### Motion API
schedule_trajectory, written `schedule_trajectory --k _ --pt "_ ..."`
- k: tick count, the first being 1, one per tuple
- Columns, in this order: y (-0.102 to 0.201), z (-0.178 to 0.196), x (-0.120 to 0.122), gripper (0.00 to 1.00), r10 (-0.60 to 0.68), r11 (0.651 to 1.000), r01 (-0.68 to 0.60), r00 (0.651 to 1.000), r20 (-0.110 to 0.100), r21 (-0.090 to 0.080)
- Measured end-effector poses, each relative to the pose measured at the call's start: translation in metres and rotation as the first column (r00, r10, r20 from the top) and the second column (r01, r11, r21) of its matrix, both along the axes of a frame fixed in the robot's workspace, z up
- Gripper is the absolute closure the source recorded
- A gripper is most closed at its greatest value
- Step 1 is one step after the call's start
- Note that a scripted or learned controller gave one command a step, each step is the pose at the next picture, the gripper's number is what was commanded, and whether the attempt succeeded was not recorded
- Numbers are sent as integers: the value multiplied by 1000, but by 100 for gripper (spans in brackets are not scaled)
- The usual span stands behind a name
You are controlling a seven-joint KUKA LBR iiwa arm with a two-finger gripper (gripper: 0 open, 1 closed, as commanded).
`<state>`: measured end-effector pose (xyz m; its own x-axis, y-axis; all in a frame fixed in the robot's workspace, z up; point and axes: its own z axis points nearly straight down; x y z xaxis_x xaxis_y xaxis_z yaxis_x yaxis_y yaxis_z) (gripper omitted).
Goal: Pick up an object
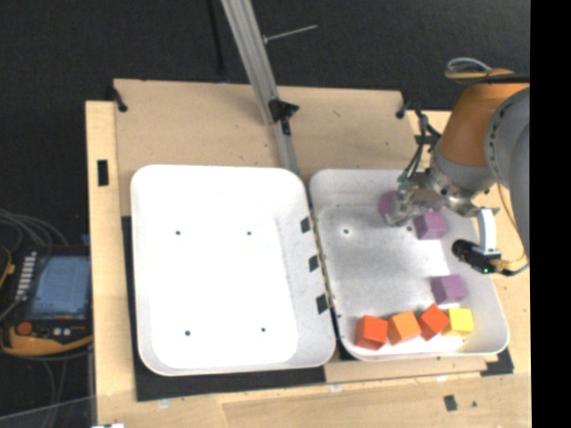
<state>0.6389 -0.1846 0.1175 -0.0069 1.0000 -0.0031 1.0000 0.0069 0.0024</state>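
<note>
My pincer [406, 205] is down in the right bin [375, 266], at a purple block [390, 206] near the far wall; I cannot tell how it is set. Another purple block [431, 225] lies just beside.

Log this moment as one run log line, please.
arm: over right white bin | claw: low at far end, by purple block | grasp: unclear | near edge: orange, red, yellow blocks in row
</note>
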Motion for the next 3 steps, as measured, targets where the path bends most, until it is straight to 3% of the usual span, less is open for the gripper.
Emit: schedule_trajectory --k 2,3 --pt "-6 108 3 100 1 1000 -1 1000 7 -1" --pt "-7 129 4 100 3 1000 -3 1000 2 1"
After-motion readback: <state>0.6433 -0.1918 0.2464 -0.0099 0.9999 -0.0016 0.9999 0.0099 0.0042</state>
